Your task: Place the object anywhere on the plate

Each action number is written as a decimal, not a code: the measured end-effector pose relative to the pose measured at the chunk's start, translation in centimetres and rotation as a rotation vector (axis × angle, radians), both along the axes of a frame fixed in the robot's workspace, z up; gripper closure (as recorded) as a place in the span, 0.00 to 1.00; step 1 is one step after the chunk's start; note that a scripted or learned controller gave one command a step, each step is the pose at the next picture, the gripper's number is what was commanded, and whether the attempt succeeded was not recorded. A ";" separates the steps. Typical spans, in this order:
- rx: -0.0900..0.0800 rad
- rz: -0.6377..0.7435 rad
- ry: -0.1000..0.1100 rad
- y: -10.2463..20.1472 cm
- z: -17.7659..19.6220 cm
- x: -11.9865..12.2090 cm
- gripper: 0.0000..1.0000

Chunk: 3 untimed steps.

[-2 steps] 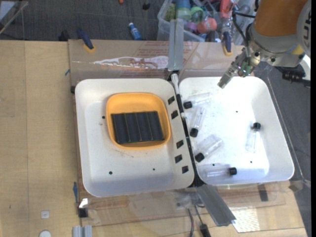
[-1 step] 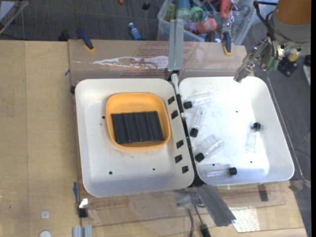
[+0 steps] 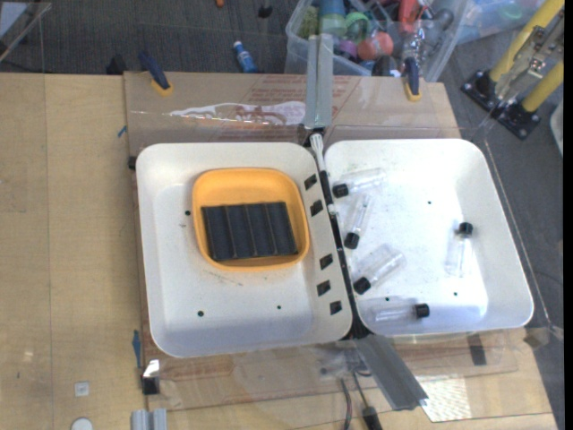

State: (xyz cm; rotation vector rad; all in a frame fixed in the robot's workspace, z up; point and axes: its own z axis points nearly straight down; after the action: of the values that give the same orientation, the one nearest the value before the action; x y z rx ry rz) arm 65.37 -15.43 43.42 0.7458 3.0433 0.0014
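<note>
Toy tub (image 3: 385,16) behind bench

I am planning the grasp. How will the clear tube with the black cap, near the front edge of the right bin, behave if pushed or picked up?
The clear tube lies on its side and looks round, so it probably rolls. It seems light plastic, likely slippery.

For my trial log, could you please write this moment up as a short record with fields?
left bin: shallow white bin holding the plate
plate: orange rounded-square plate, near the bin's middle
on plate: black ribbed rectangular block, lying flat
right bin: shallow white bin with scattered vials
vials: five clear plastic vials with black caps, lying on their sides, apart from one another
task state: block already rests on the plate
</note>
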 end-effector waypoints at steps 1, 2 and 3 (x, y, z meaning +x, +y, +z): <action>-0.002 0.307 0.003 -6.2 0.3 -5.5 1.00; -0.003 0.698 0.002 -6.9 0.3 -7.2 1.00; -0.008 0.694 -0.008 -7.0 1.6 -7.1 1.00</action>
State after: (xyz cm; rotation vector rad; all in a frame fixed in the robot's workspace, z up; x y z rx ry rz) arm 58.28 -22.38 45.02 -0.3321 3.1068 -0.0026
